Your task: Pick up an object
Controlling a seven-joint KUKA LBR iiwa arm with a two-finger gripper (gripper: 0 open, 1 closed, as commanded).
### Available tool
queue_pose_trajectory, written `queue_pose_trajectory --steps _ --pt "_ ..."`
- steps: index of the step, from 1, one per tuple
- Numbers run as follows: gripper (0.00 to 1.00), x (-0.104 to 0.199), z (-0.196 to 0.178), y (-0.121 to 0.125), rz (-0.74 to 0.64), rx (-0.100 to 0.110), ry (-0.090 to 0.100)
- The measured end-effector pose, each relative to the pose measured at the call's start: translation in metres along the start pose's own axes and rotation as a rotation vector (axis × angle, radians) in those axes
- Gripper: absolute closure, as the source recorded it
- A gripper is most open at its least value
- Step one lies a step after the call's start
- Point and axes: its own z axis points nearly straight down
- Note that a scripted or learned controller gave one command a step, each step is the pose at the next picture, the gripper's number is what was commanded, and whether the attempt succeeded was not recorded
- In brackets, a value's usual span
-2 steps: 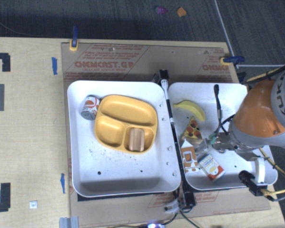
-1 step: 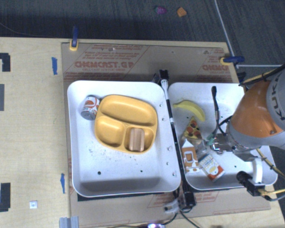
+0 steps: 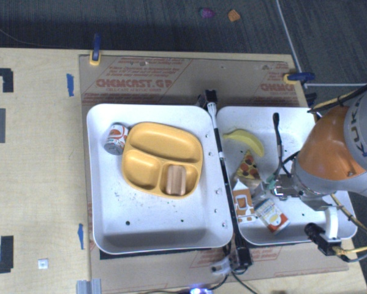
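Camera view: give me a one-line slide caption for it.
Gripper low in the right bin among a banana and small cartons; yellow tray in the left bin.

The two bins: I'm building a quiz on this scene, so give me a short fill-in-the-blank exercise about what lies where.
1. The yellow divided tray lies in the ____ bin.
2. The crushed can lies at that tray's ____ side, in the same bin.
3. The curved yellow fruit in the right bin is a ____.
4. The end effector hangs over the ____ bin, near a small carton.

Missing words: left; left; banana; right
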Motion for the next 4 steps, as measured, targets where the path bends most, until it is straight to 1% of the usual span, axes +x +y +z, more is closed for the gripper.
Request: queue_pose_trajectory --steps 1,2,3,4 --pt "1.0 -0.002 -0.011 0.002 0.002 -0.007 -0.005" --pt "1.0 0.104 -0.096 0.029 -0.007 0.021 0.016" --pt "1.0 0.065 -0.113 -0.001 -0.005 0.024 0.015" --pt "0.0 0.065 -0.113 -0.001 -0.005 0.024 0.015"
